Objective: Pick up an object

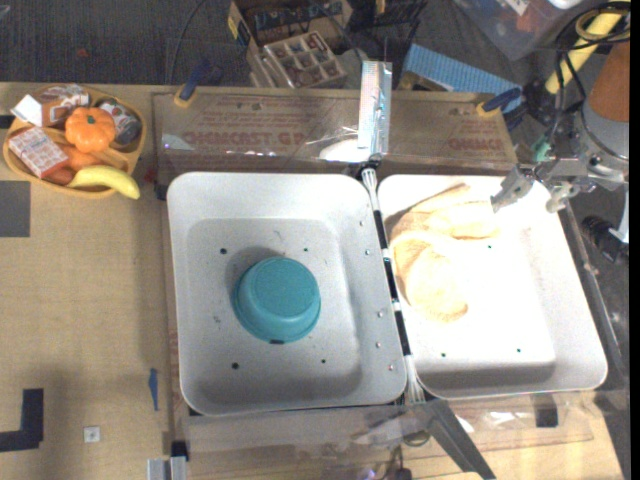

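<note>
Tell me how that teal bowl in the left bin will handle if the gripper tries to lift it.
The teal bowl seems to sit upside down on its wide rim, so it probably won't roll or tip. Its smooth, rounded sides look slippery for two fingers, likely hard to pinch. It looks like thin plastic: probably stiff and light, sliding across the left bin if nudged.

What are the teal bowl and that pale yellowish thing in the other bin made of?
The teal bowl, upside down in the left bin, looks like moulded plastic: uniform colour, smooth matte surface with a soft sheen. The pale yellow cloth in the right bin looks like thin fabric, judging by its folds and limp, irregular outline, though glare blurs it.
</note>
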`<state>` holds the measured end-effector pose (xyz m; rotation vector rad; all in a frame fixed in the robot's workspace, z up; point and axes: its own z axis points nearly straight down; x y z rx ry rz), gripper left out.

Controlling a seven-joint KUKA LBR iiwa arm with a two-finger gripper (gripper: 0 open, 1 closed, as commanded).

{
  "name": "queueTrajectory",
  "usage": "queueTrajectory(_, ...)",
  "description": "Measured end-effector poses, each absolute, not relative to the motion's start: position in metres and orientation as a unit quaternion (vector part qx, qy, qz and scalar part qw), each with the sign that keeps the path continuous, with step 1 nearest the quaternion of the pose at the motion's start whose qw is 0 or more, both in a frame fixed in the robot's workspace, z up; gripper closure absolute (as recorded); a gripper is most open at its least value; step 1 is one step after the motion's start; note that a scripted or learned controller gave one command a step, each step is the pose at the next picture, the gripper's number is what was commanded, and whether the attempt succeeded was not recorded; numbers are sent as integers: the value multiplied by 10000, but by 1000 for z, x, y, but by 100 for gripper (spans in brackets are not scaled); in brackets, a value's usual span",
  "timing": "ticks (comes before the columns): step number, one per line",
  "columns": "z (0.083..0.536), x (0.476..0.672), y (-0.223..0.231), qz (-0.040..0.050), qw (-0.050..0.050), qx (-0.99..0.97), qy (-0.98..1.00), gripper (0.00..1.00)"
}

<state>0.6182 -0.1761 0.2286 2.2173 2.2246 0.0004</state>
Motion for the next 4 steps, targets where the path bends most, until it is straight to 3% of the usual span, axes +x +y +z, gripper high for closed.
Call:
queueTrajectory(1,96,666,-122,11,30,7044,7098,0)
queueTrajectory(2,108,667,-121,17,47,7033,7109,100)
queueTrajectory(3,186,668,-83,10,23,5721,8201,100)
queueTrajectory(4,186,668,-83,10,24,5722,8201,0)
